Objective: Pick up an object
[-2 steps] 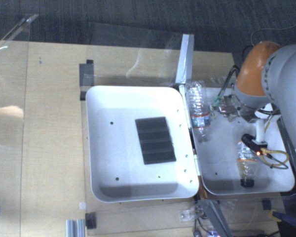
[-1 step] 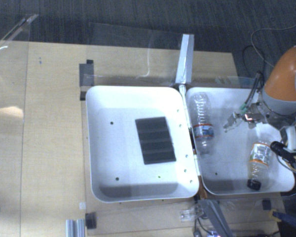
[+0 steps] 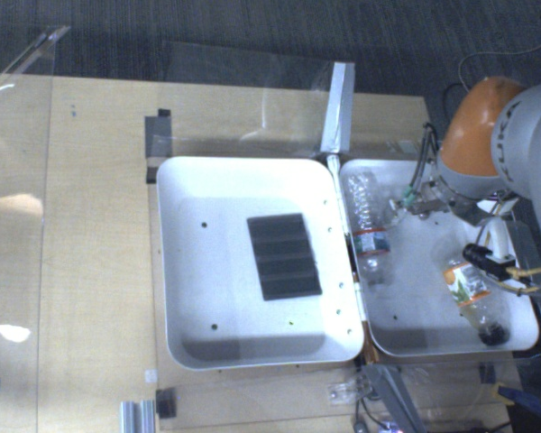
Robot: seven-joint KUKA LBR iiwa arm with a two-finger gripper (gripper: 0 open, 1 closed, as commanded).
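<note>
Arm (image 3: 500,138) over right bin (image 3: 424,336), upper right. Gripper (image 3: 413,201) state: cannot tell. Clear bottle (image 3: 367,228) along bin's left wall; second bottle (image 3: 473,298) near right wall. Dark pad (image 3: 284,256) in left bin (image 3: 189,332).

Big, round, smooth grey robot arm (image 3: 532,138) with a shiny orange dome-shaped band (image 3: 473,138) near its end. Thin black cables (image 3: 426,156) running down beside the orange part. Below that, a small cluster of grey and silver metal parts (image 3: 424,201), too small and blurry to make out well. Pale grey shell, bright where light hits.
</note>
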